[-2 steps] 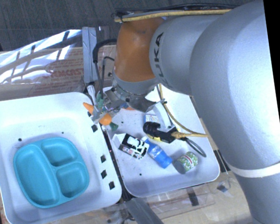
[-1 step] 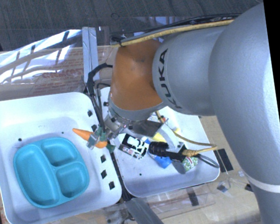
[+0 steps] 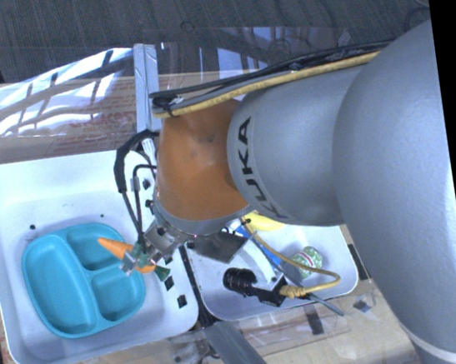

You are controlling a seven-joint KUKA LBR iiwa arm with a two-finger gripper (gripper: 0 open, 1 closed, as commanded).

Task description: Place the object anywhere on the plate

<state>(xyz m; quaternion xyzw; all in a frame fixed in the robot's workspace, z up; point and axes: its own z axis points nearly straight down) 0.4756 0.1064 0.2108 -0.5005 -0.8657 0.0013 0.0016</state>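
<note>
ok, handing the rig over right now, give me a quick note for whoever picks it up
Gripper: at the right edge of the blue plate in the left bin, with the orange carrot-shaped object at its tip. I cannot tell whether the carrot is gripped or already lying on the plate.
Plate: three compartments; the carrot is over its right side, by the divider.
Right bin: a small green-and-white item, partly under the arm.
Done: carrot brought to the plate.
Left: confirm release, then withdraw the arm.

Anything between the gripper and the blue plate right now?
An orange carrot-like object sits at the gripper, over the blue plate's right edge, in the camera view.
</note>
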